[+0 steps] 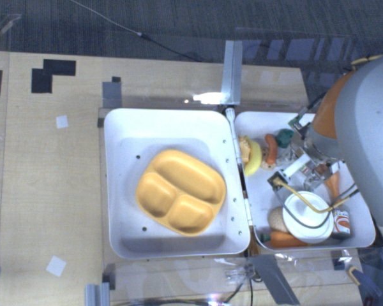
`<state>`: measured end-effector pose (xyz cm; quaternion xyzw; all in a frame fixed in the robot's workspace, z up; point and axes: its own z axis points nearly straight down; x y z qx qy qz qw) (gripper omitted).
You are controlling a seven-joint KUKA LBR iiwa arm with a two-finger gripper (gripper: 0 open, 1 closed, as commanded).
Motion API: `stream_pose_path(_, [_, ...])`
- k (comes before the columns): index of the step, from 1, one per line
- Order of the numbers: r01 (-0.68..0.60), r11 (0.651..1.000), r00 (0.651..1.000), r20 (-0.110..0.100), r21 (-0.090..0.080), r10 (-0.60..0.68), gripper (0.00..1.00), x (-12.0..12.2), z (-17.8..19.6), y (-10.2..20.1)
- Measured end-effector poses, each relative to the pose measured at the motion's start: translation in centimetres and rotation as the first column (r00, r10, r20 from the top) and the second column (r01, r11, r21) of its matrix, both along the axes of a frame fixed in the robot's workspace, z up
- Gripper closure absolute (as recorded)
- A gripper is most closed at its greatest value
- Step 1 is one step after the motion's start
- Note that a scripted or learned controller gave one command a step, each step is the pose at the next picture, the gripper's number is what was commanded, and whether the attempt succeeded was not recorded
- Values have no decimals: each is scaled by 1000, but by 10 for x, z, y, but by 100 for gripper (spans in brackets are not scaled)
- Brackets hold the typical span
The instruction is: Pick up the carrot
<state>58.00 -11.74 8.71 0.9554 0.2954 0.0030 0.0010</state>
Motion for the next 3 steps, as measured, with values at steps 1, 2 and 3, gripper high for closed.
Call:
stream_pose_path(1, [349, 937, 937, -2, 3, -349, 0, 41, 42, 26])
stream_pose_path(2, [380, 925, 925, -2, 2, -380, 0, 74, -1, 25])
stream_pose_path(3, [370, 929, 929, 2, 5, -370, 100, 76, 12, 27])
